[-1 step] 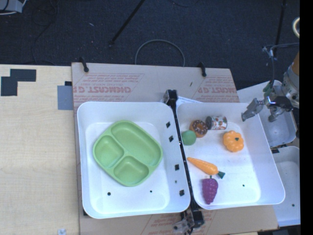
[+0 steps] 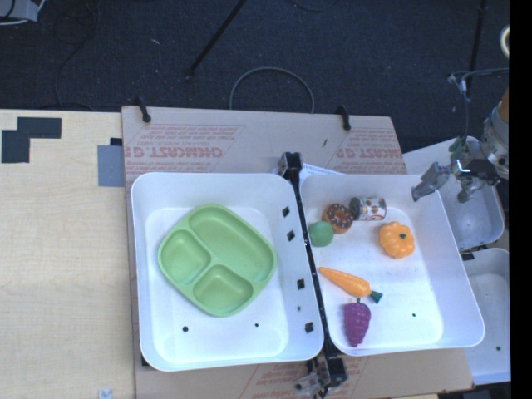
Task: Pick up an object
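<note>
While parked at right bin's [image 2: 465, 306] far right corner, pincer [image 2: 449, 179] seemingly spread wide, gripping nothing | orange pumpkin [image 2: 396, 240] nearby | green plate [image 2: 216, 258] in left bin [image 2: 158, 339]

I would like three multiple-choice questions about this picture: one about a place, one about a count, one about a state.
1. Where is the green divided plate?
A. in the left bin
B. in the right bin
C. on the cardboard

2. How many items lie in the right bin?
A. three
B. six
C. nine

3. Where is the claw?
A. on the carrot
B. at the right bin's far right corner, over no item
C. over the plate

Answers:
1 A, the plate lies in the left bin.
2 B, donut, can, green ball, pumpkin, carrot, grapes.
3 B, it hangs at the corner.
</note>
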